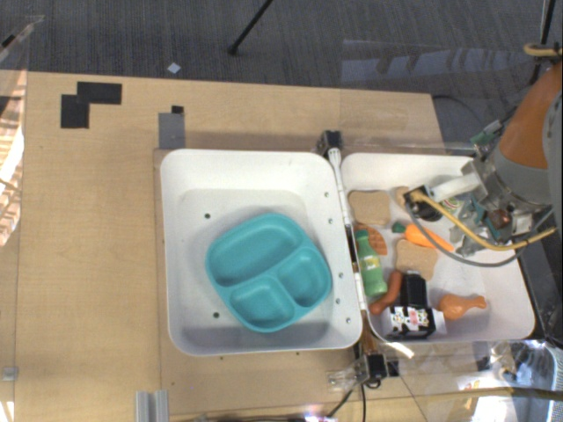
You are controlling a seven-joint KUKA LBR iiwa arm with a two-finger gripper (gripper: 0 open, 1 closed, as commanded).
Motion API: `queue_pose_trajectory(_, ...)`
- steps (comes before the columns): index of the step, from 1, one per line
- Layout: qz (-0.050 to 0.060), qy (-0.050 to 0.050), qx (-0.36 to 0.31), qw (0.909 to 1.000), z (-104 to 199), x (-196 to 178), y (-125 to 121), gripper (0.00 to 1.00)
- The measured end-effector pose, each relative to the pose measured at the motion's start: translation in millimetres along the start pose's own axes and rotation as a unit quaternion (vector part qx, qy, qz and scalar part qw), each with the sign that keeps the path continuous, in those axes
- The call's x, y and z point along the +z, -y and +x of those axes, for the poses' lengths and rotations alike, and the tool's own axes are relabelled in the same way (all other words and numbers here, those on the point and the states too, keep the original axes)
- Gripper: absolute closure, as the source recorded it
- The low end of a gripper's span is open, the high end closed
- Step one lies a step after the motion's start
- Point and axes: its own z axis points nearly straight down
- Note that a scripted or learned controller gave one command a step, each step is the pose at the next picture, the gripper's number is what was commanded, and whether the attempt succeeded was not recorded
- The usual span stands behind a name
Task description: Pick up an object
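Several items crowd the right bin [497, 275]. Claw [482, 220] hovers near carrot [422, 236]; its state, cannot tell. Risk: carrot sits against toast [415, 255], so a grab may slip.

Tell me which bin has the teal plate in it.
The left bin in the view: the plate lies in it alone, while the right bin holds a bottle, a carrot and other small things.

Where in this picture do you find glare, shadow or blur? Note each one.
Camera view: sunlight glare washes out the bench at its left edge; the teal plate casts a soft grey shadow on the left bin; the arm looks slightly blurred.
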Motion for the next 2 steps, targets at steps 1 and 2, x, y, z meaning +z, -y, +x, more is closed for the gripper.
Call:
queue_pose_trajectory(1, -0.002, 0.001, -0.009, 1.0000, -15, 27, -28, 1.00)
queue_pose_trajectory(2, -0.002, -0.002, 0.003, 1.0000, 19, 9, -36, 1.00)
